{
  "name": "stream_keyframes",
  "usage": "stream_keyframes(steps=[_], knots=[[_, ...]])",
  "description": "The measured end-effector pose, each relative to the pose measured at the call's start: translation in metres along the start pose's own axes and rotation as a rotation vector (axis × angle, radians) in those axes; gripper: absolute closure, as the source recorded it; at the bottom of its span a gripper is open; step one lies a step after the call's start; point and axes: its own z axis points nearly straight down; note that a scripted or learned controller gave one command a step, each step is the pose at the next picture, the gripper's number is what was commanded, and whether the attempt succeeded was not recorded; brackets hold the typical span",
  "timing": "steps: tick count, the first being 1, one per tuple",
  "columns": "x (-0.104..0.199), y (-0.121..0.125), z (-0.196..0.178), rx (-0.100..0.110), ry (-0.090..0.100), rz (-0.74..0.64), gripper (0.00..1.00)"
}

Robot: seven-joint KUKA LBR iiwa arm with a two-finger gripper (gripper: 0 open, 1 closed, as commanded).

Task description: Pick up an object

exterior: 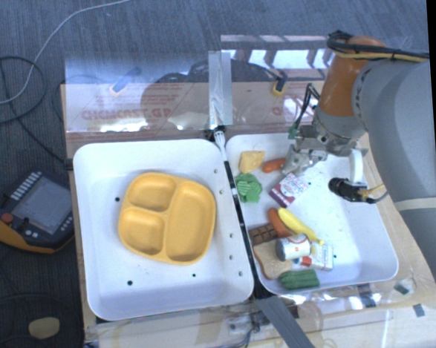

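My gripper [299,162] hangs low over the back of the right bin [371,233], reaching in from the right. Just left of it lies a small orange carrot [274,165], and a maroon and white packet [288,190] sits directly in front of it. A yellow cheese wedge [251,160] and a green broccoli piece [248,187] lie by the bin's left wall. Nearer the front are a banana [294,224], a brown chocolate bar [262,234], a bread slice [271,260], a white bottle with a red cap [294,250] and a green cucumber [298,279].
The left bin [99,170] holds a yellow divided plate [167,215]. A ridge [232,206] separates the two bins. A black fitting [345,188] on the arm hangs over the right bin's right side. A hand-held control pendant [34,212] lies on the floor at left.
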Motion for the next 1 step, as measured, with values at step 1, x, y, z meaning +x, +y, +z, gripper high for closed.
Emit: stream_keyframes(steps=[1], knots=[[-0.0001, -0.0004, 0.0004, 0.002, 0.0, 0.0, 0.0]])
